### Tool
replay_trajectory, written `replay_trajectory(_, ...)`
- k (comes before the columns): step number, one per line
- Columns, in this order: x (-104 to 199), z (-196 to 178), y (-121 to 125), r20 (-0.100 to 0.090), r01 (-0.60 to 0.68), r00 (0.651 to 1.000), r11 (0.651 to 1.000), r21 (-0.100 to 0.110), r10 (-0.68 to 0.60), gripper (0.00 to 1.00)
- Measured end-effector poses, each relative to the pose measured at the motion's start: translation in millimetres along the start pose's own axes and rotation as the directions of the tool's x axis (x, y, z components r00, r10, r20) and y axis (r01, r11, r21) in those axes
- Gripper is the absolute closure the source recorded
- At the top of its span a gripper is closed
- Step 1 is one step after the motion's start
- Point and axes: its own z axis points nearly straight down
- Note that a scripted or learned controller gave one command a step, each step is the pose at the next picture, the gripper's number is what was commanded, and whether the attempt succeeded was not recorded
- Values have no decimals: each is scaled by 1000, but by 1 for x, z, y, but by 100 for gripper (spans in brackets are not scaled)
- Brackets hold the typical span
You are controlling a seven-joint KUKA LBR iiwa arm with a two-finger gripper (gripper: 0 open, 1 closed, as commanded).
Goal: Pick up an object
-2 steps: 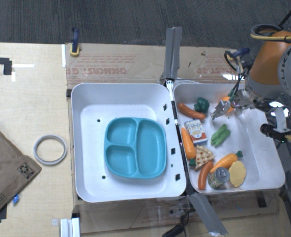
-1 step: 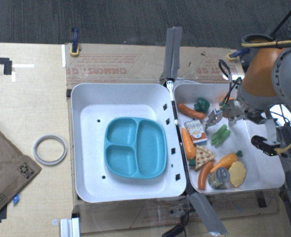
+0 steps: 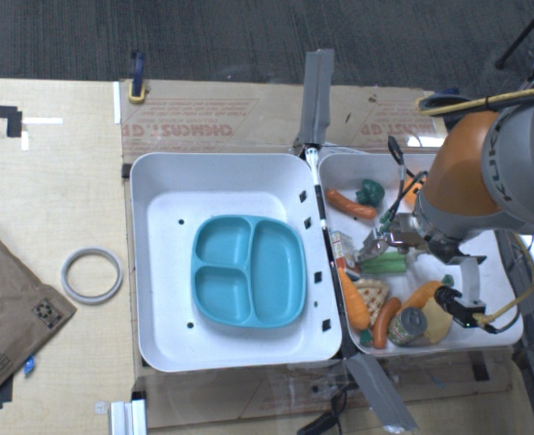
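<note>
Camera view: nearest the lens in the right bin [image 3: 511, 333], a round tin [image 3: 409, 327] lies beside a red sausage-shaped toy [image 3: 385, 319] and a carrot [image 3: 354, 303]. Farther back in that bin, a slim green vegetable [image 3: 383, 264] lies with its long axis running left to right, glossy and smooth. The gripper [image 3: 379, 244] sits just above it; whether it is clenched cannot be told. Beyond lies an orange-red pepper [image 3: 352, 206]. Left of that bin, a teal divided plate [image 3: 249, 271] rests in the left bin [image 3: 158, 243].

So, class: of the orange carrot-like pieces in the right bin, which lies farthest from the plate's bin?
The orange piece beside the can, toward the bin's right; the others lie nearer the divider.
</note>
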Motion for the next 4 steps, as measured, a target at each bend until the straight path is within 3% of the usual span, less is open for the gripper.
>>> replay_trajectory(2, 5, -1, 114, 2, -60, 998, 998, -2, 60, 0)
replay_trajectory(3, 5, -10, 111, 3, -57, 998, 998, 13, 57, 100)
replay_trajectory(4, 51, -100, 112, 2, -231, 973, 973, -1, 231, 100)
